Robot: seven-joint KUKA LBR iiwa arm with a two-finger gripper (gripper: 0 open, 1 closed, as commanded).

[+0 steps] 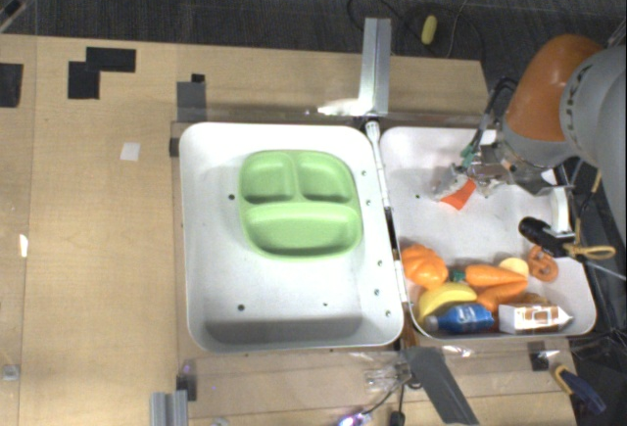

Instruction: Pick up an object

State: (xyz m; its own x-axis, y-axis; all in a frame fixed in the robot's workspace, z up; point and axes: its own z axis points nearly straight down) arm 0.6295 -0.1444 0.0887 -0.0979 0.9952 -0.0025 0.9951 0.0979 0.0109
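My gripper [462, 181] hangs over the upper middle of the right bin [431, 135], reaching in from the right. A small orange-red piece [457, 200] sits directly at its tip, touching or just under it; whether it is gripped is unclear. Along the bin's near side lie an orange pepper [424, 264], a yellow banana [446, 298], a carrot [495, 275], a blue can [463, 319] and a white carton [534, 318]. A small brown ring-shaped item [542, 265] rests near the right wall.
The left bin [211, 297] holds a green divided plate [299, 202] in its upper middle. A metal post [376, 62] stands behind the wall shared by the two bins. The right bin's floor left of the gripper is bare white.
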